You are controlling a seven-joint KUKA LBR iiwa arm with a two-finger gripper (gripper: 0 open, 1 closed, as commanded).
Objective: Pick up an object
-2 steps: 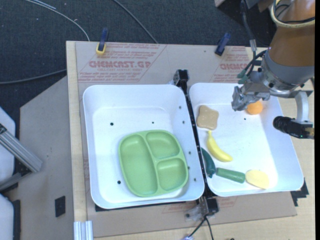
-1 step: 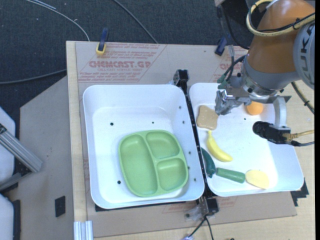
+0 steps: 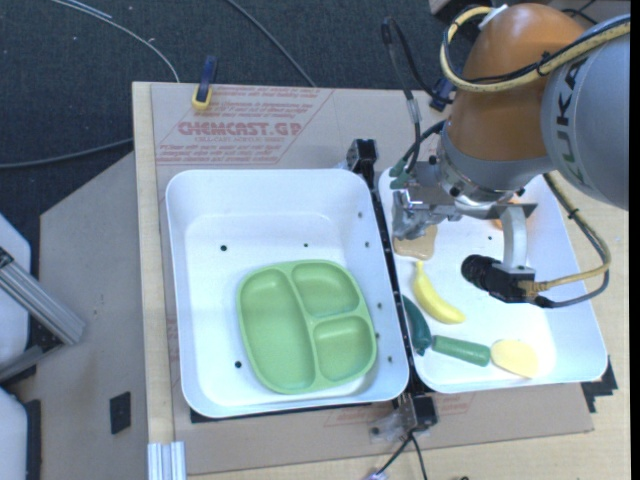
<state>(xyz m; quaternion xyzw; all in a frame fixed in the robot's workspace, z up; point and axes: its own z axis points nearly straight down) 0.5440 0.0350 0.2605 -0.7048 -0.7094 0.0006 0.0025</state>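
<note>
Over the right bin, the grey arm (image 3: 510, 98) with its orange band covers much of the far half, its gripper (image 3: 415, 216) low by the bin's left wall. From this angle I cannot tell whether the gripper is open or closed, and nothing shows as held in it.

The left bin (image 3: 200, 218) holds a green divided plate (image 3: 305, 323) lying flat toward its near right. The right bin (image 3: 588, 340) holds the smaller items. A yellow banana (image 3: 436, 300) lies just near of the gripper, running from far-left to near-right. Nearer still is a green-handled tool (image 3: 458, 349) with a darker end against the left wall. A pale yellow piece (image 3: 517, 357) lies just right of the tool. A small tan piece (image 3: 422, 242) sits directly under the gripper, its far part hidden, so I cannot tell whether the gripper touches it.

The tan piece looks like the object being picked, and the step in hand looks like the descent or the closing on it. To do this well, the gripper should be centred over the tan piece and not over the banana's far tip, which lies close by. The bin wall to the left leaves little room, so a straight vertical approach seems safer than a slanted one. The piece is small and low, so the grip should go right down to the bin floor before closing. A slow lift would then show whether it has been caught.
</note>
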